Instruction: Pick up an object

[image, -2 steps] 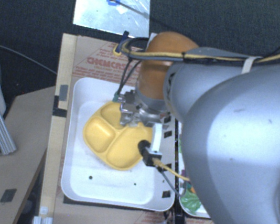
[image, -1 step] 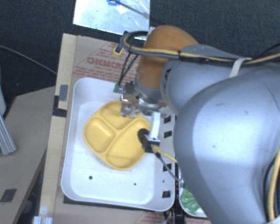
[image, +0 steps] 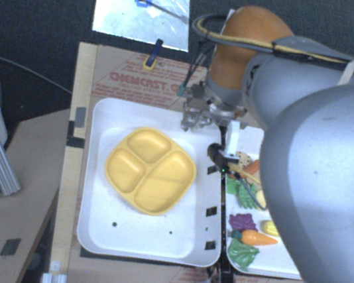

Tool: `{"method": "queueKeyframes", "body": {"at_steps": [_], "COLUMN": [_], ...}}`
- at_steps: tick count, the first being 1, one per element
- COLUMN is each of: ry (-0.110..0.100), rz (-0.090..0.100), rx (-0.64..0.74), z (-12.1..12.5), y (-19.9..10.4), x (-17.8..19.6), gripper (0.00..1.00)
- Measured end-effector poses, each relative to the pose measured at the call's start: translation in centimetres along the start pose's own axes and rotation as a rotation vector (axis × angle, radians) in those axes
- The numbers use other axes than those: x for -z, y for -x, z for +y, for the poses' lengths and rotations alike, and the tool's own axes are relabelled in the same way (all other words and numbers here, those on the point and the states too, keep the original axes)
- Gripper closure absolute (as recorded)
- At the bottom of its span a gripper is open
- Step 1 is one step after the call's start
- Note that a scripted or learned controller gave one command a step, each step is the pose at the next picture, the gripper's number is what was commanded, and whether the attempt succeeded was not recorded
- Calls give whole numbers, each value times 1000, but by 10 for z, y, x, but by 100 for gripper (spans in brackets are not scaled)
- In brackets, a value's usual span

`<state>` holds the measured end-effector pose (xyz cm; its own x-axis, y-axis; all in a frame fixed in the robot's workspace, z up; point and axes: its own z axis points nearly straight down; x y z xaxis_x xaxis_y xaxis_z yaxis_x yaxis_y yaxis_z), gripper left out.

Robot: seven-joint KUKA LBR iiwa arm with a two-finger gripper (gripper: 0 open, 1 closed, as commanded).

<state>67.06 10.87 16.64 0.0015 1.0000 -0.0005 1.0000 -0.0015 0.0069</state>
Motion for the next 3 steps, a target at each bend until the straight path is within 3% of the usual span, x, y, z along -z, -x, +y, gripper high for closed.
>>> {"method": "queueKeyframes", "body": {"at_steps": [1,2,3], "ry": [-2,-1,-6], "rz": [-7,4,6], "rx": [-10,12,17], "z": [-1,-72,-137], "y": [147,58,-41], "x": [20,100,118], "gripper": [100,100,100]}}
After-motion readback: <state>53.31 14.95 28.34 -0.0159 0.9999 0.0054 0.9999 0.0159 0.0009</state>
